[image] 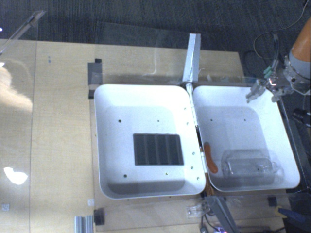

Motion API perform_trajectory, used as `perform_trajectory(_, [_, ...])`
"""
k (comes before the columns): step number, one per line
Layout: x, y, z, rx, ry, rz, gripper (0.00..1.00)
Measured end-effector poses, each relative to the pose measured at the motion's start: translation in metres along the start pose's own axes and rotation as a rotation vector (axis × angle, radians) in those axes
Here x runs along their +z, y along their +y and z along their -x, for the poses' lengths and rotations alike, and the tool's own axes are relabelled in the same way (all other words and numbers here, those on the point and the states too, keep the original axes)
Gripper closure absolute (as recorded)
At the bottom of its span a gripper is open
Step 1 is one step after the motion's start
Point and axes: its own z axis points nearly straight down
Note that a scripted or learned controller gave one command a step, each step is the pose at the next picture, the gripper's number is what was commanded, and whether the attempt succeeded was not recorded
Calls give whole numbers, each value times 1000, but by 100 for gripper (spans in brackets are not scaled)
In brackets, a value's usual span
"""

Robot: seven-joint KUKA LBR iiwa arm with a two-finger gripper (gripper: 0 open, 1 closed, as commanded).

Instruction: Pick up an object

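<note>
A dark ribbed rectangular pad (158,149) lies flat in the middle of the left bin (112,106). In the right bin (233,115), a slim orange piece (210,158) rests along the left wall. Beside it, near the front, a clear plastic bottle (248,165) lies on its side. My gripper (262,96) hangs over the right bin's back right corner, well apart from all three objects. It is open, with nothing between its fingers (252,94).
A grey metal post (192,57) stands at the back where the two bins meet. Cables (265,42) trail behind the arm at the upper right. A clear panel (29,110) covers the wooden bench to the left.
</note>
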Motion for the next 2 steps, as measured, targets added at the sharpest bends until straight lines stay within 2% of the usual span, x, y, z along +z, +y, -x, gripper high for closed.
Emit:
perform_trajectory(1, [79,-101,16,91,0,-1,0])
perform_trajectory(2, [136,-134,5,-141,-3,10,0])
